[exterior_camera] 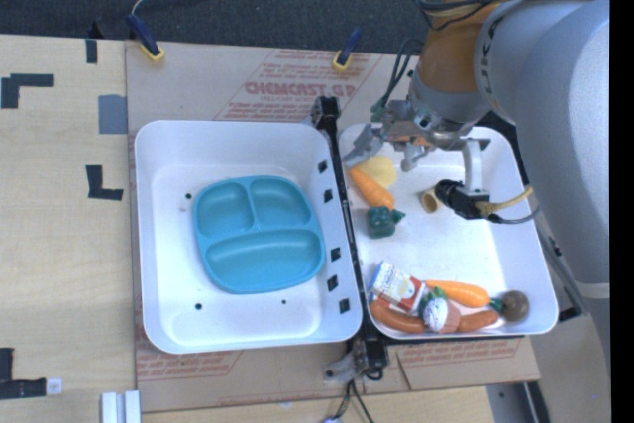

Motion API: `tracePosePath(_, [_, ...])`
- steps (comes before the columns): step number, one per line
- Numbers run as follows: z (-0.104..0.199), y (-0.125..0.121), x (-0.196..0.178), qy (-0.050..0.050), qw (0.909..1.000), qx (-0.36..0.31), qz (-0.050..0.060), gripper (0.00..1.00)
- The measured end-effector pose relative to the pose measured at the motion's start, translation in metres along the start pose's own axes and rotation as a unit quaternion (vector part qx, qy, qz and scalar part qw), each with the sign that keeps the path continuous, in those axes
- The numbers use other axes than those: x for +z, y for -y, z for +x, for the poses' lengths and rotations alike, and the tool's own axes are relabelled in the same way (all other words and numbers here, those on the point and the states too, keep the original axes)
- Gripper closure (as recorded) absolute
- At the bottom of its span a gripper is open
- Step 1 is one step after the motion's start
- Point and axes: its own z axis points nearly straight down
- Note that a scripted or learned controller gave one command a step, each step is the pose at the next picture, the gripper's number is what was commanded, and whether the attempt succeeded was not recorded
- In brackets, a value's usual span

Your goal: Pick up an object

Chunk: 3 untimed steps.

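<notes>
The grey arm (555,104) fills the three o'clock side of the scene, its orange band (458,25) sitting up near one o'clock. Beneath it the counter (59,163) carries a sheet of cardboard (248,89) with two white bins on it. The left bin (163,312) holds a blue divided plate (260,233) lying flat, roughly in its middle. The right bin (510,263) has the small things.

Along its six o'clock wall lies a cluster: a long orange-red sausage-like piece (416,320) running nine to three, an orange carrot (458,291) just above it on the same line, a small red-and-white carton (396,284) tilted at the nine o'clock end, a round white piece (435,314) on top, and a brownish ball (514,305) at the three o'clock end.

Nearer the bin's eleven o'clock corner, a second orange carrot (370,187) lies with its long axis running from ten o'clock down to four, its lower end touching a dark green piece (382,222). A yellow piece (380,171) sits just beside it towards one o'clock. A tiny tan object (429,202) lies apart, towards three o'clock.

The end effector (396,142) hangs just above the yellow piece and carrot; I cannot tell from here whether it is apart or together, and nothing shows gripped in it.
</notes>
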Motion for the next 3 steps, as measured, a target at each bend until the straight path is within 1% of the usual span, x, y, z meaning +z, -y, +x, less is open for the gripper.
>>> tracePosePath(1, [-0.005, -0.006, 0.0, 0.0, 1.0, 0.0, 0.0, 0.0])
tracePosePath(2, [-0.007, -0.022, 0.0, 0.0, 1.0, 0.0, 0.0, 0.0])
tracePosePath(3, [0.006, -0.008, 0.0, 0.0, 1.0, 0.0, 0.0, 0.0])
